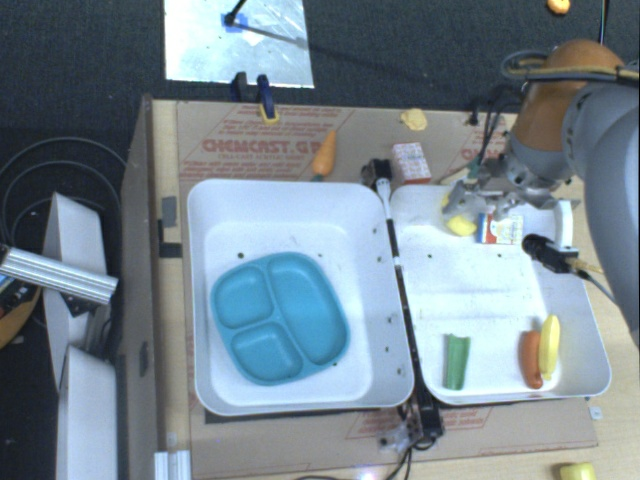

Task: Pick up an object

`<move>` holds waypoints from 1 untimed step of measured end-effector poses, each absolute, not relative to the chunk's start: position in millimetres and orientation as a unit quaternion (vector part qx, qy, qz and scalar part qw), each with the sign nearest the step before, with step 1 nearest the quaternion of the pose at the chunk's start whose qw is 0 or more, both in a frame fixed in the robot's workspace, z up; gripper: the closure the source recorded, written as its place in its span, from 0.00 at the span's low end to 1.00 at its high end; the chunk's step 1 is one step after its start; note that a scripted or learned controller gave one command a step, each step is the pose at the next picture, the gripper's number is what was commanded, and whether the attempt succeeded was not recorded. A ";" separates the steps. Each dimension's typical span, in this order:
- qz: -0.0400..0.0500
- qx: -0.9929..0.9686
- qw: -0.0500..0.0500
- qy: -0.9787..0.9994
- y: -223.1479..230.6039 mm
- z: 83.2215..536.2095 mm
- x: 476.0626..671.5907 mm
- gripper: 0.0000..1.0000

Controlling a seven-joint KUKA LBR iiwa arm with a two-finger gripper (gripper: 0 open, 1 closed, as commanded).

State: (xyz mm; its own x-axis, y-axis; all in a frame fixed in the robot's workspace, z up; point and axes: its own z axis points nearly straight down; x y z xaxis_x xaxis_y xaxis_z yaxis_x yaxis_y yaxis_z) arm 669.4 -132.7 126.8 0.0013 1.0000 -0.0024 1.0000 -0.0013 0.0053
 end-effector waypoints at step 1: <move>0.004 0.705 0.004 0.709 -134.8 104.0 672.2 0.00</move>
